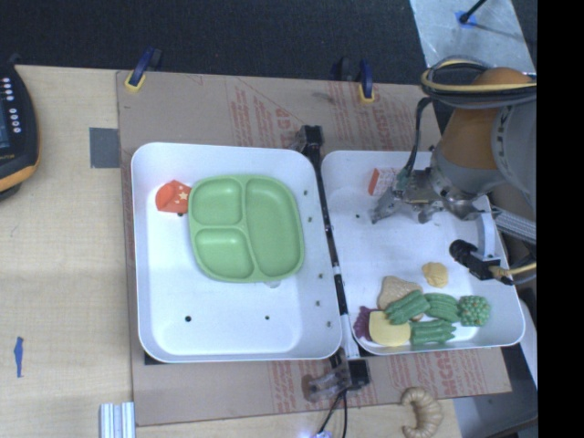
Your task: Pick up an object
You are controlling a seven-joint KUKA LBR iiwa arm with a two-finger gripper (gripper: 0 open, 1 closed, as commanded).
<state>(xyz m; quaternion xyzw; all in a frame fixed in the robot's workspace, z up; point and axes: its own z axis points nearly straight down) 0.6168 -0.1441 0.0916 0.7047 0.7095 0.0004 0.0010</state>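
— Bench: what covers it?
— One cardboard sheet, held at the far edge by clamps.
— On the sheet?
— Two white bins, left and right, side by side.
— Elsewhere?
— Handheld controller, far left; small curled brown item, near edge.

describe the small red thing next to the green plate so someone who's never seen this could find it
Start at the left white bin, which holds a green three-compartment plastic plate. At the plate's upper left corner, touching its rim, lies a small red rounded object. It is the sole red item in that bin.
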